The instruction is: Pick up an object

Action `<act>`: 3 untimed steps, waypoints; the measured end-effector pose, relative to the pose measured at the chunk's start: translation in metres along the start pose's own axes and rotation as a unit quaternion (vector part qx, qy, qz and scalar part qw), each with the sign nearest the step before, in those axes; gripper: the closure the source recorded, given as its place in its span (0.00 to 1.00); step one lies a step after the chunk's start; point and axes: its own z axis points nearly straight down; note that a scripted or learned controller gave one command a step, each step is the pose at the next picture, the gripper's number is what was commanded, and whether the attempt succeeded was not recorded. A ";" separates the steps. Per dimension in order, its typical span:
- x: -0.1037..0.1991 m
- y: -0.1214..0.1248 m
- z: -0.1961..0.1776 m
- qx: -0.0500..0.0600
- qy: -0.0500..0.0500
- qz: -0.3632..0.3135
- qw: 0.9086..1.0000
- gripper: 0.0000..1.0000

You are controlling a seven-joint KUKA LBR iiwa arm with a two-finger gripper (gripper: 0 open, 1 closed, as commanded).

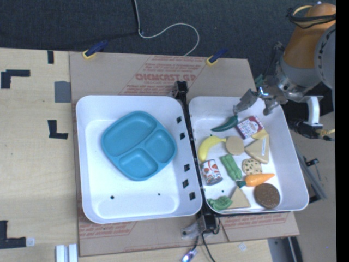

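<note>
My gripper (255,103) hangs over the far edge of the right bin (292,146), its two grey fingers spread apart with nothing between them. Just below it lie a dark green pepper (224,125) and a small maroon packet (248,127). Further toward the front of that bin lie a yellow banana (209,145), a tan round biscuit (235,145), a cheese wedge (259,149), a green pod (231,166), a chocolate-chip cookie (251,166), a small can (211,172), an orange carrot (258,179), a brown round cookie (267,195) and a leafy green piece (220,203).
The left bin (90,146) holds a blue three-compartment plate (138,144). Both bins rest on a cardboard sheet (158,72) on the bench. A white cable (163,31) curls behind the bins. The arm with its orange band (311,31) stands at the upper right.
</note>
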 end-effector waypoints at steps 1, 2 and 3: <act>0.030 -0.077 -0.162 -0.007 0.000 -0.001 1.000 0.00; 0.029 -0.075 -0.161 0.000 0.000 0.000 1.000 1.00; -0.011 -0.119 -0.338 -0.010 -0.004 0.002 1.000 1.00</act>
